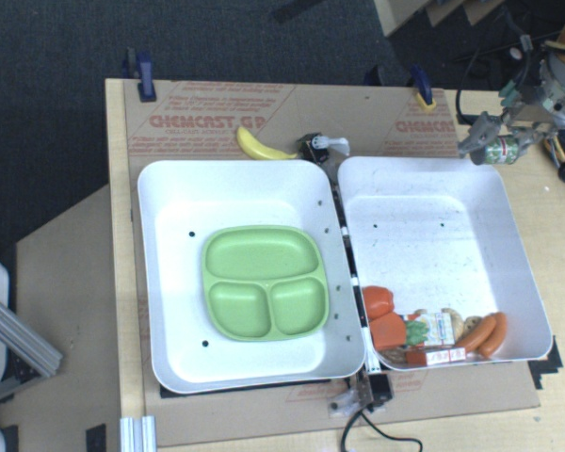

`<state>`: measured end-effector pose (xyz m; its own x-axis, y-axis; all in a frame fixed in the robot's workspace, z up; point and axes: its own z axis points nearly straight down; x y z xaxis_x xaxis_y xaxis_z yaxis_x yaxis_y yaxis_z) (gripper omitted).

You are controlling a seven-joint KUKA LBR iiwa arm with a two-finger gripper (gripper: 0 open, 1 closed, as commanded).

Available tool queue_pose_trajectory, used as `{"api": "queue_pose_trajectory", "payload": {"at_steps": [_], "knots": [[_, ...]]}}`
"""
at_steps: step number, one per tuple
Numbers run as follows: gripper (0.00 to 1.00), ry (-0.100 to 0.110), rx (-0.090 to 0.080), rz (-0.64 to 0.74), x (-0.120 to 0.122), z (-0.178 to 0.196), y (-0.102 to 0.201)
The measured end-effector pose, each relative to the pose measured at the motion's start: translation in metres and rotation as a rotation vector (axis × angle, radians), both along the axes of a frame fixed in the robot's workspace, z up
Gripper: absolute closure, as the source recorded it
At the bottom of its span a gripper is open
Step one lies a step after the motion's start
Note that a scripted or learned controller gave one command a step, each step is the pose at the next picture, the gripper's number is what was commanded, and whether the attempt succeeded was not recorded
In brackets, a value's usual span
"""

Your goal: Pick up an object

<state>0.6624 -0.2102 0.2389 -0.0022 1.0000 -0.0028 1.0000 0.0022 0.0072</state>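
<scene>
A green divided plate (264, 282) sits in the middle of the left bin (165, 252); a banana (262, 148) lies on the board just beyond that bin's far rim. In the right bin (508, 224), a cluster of small items (424, 328) — red pieces, a packet, a sausage-like thing — is heaped at the near edge, its long axis running roughly nine to three. The gripper (494, 146) hangs past the bin's far right corner, so the heap lies toward its seven o'clock, well apart. Its opening cannot be told from this view.
</scene>
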Motion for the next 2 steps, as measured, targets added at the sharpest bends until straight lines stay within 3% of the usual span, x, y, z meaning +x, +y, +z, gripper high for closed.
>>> {"api": "queue_pose_trajectory", "payload": {"at_steps": [1, 2], "knots": [[0.00, 0.020, 0.009, 0.002, -0.040, -0.162, 0.072], [1.00, 0.005, 0.003, -0.002, -0.037, -0.144, 0.067]]}}
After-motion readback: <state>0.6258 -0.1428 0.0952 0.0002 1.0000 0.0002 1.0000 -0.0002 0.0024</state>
